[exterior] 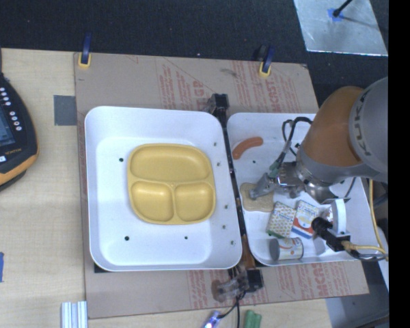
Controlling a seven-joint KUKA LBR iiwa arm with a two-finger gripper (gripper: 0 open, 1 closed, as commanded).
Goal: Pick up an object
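At the near edge of the bench, the cardboard sheet [294,289] runs out a little past both bins. In the near corner of the right bin [273,132], a small grey can [287,249] lies on its side, close against the front wall with little slack there. Just behind it a dotted packet [281,219] leans beside a red-and-blue packet [305,215]; the two look to be touching.

Farther in, the gripper [258,191] sits low over the bin's left half, right at a flat tan piece [245,187] near the dividing wall. From here I cannot tell whether it is wide or closed, nor whether it has hold of anything. The grey arm with its orange band [338,139] covers most of the bin's right side.

Across the divide, the left bin [157,251] holds one yellow divided plate [171,183], set about in the middle, with bare white floor all round it and its widest free strip along the near wall.

Beyond the gripper an orange sausage-shaped piece [247,146] lies alone, well apart from the packets and close to the dividing wall. Two clamps [85,55] [264,61] pin the cardboard's far edge. A teach pendant [7,139] rests far left.
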